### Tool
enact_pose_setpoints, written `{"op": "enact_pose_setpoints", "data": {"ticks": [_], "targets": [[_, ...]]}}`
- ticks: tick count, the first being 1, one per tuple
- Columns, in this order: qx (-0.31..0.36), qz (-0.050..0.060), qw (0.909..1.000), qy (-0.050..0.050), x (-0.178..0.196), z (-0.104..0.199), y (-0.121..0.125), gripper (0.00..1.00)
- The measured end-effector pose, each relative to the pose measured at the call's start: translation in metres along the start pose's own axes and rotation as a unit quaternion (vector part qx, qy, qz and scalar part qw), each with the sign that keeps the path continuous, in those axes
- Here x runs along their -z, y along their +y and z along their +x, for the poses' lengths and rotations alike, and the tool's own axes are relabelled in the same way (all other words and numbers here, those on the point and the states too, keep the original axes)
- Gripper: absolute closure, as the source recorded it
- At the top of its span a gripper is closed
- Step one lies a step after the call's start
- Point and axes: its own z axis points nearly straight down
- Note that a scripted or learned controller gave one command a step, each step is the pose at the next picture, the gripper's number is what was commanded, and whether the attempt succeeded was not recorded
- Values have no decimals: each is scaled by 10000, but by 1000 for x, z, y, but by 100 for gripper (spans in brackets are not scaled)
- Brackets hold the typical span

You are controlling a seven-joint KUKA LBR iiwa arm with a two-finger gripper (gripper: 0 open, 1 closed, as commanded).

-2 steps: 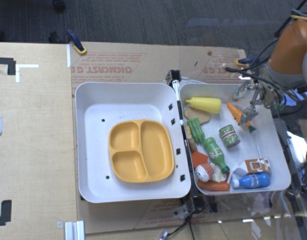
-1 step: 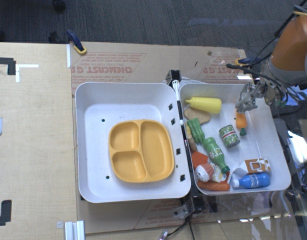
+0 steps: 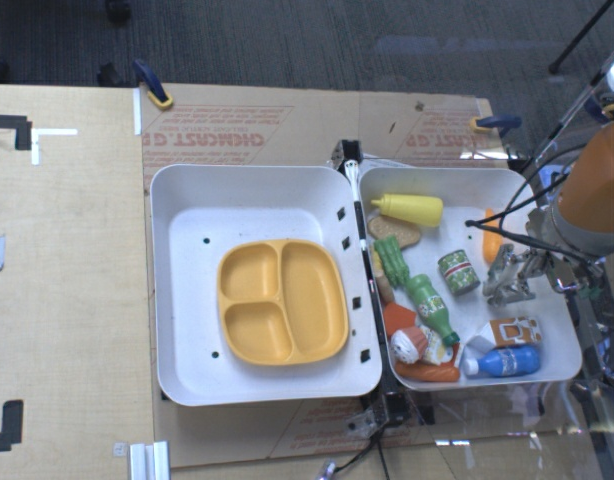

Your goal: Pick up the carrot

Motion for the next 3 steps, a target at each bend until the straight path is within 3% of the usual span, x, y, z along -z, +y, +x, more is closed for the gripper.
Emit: {"op": "enact_pose_setpoints", "data": {"ticks": [1, 2, 3], "targets": [[4, 5, 10000, -21, 1, -2, 0, 0], [-1249, 8, 9922, -22, 1, -61, -8, 0], [282, 7, 9996, -22, 36, -49, -7, 0]]}}
